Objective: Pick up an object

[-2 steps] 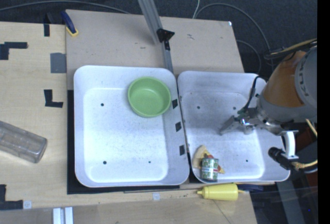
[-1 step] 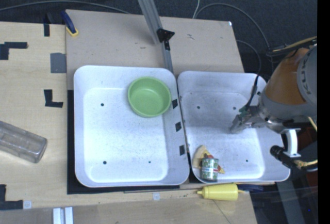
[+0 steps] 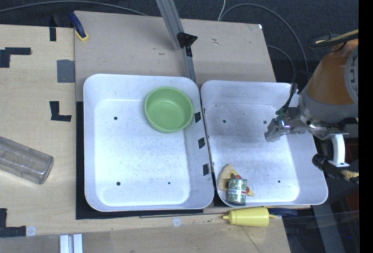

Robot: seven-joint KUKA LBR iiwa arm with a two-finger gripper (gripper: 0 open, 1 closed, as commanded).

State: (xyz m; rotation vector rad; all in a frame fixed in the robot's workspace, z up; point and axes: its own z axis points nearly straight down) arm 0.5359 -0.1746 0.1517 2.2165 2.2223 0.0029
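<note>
Lying along the near edge of the bench (image 3: 145,42), just outside the right bin (image 3: 256,147), a yellow bottle (image 3: 249,217) is seen on its side. Just beyond it, inside the right bin's near-left corner, a small green can (image 3: 236,190) is found, touching a scrap of colourful wrapper (image 3: 226,174) tucked up against the bin wall. Off to the far left, a clear plastic container (image 3: 23,160) is laid across the wooden table (image 3: 29,100).

Further back, the gripper (image 3: 275,131) is held over the right side of the right bin, well apart from the can; nothing is seen between its fingers, and whether they are spread or closed cannot be told from this slant. The grey arm (image 3: 332,88) with its orange band is seen reaching in from the right.

In the left bin (image 3: 116,158), a green bowl (image 3: 168,109) is set upright near the far-right corner. Beyond both bins, a metal pole (image 3: 166,1) is seen rising from a black clamp (image 3: 186,39), with cables trailing behind, and a blue and yellow clip (image 3: 79,27) is placed at the bench's far-left corner.
</note>
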